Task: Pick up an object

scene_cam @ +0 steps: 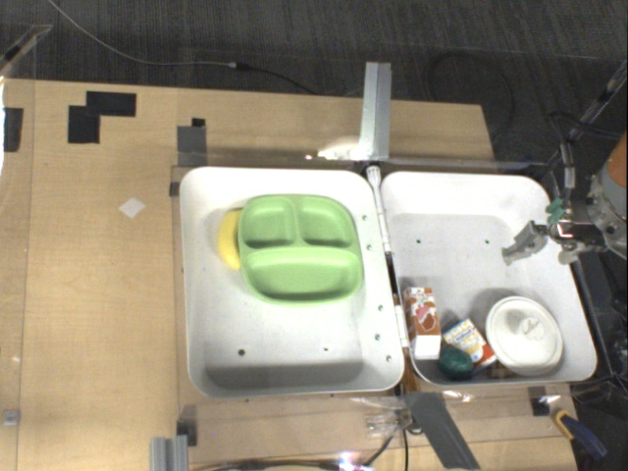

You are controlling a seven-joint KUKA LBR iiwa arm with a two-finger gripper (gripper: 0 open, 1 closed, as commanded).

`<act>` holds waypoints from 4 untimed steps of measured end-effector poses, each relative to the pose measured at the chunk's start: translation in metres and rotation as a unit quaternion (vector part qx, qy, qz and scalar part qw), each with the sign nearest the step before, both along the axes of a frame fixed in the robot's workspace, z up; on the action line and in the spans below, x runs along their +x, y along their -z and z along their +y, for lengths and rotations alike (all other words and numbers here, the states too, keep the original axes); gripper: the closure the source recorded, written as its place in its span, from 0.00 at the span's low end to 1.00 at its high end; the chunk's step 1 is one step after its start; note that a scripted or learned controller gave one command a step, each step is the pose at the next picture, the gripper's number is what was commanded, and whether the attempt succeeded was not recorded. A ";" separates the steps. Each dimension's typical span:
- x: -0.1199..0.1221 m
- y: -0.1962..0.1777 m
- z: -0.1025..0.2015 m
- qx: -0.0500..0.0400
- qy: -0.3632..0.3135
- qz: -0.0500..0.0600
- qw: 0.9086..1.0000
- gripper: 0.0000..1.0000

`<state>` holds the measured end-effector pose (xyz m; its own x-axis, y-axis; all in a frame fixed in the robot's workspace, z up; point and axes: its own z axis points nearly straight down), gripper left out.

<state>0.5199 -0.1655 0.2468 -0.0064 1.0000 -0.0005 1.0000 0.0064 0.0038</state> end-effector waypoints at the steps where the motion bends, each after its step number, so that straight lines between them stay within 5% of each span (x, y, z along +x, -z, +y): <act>1: -0.012 0.127 0.053 0.000 -0.033 -0.002 0.999 0.00; 2: 0.004 0.078 0.063 0.000 -0.026 -0.001 1.000 0.00; 3: -0.026 0.131 0.061 -0.003 -0.035 -0.011 0.999 0.00; 4: -0.028 0.158 0.016 -0.004 -0.173 -0.006 0.985 0.00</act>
